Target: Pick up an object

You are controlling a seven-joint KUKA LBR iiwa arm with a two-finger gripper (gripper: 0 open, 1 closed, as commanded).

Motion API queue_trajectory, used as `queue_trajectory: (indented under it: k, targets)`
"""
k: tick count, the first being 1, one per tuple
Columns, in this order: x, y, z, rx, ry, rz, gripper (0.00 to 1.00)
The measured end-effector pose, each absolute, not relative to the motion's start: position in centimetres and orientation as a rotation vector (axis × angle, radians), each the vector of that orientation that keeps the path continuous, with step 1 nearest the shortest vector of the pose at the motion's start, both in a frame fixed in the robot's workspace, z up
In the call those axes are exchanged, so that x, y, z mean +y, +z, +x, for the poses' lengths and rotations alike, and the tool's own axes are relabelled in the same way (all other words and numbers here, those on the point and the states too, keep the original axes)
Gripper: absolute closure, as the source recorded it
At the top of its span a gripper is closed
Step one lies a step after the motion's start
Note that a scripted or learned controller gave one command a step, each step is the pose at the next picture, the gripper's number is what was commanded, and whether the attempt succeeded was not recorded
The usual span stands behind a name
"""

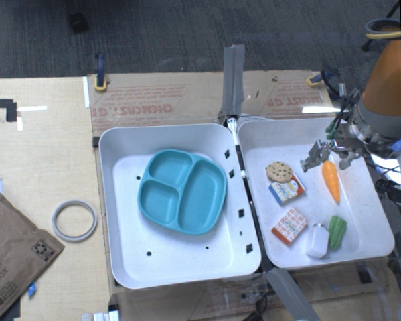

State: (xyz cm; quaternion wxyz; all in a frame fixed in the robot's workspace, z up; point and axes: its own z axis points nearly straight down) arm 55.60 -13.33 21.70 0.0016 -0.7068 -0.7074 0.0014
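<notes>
Hovering gripper (329, 155) beside carrot (331, 180)

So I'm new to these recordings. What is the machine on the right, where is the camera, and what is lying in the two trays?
One camera looks down at a slant on a bench. The grey and orange shape at the right is a robot arm; its gripper hangs over the right bin, at the top of a toy carrot. Whether it grips the carrot cannot be told. That bin also holds a cookie, two small snack boxes, a white piece and a green piece. The left bin holds a blue divided plate. A tape ring lies on the bench.
</notes>
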Motion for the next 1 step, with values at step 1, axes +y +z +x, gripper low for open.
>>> queue_trajectory:
  k: [1]
  targets:
    - [-18.28,11.36,57.57,-2.174,-0.012,-2.303,0.0]
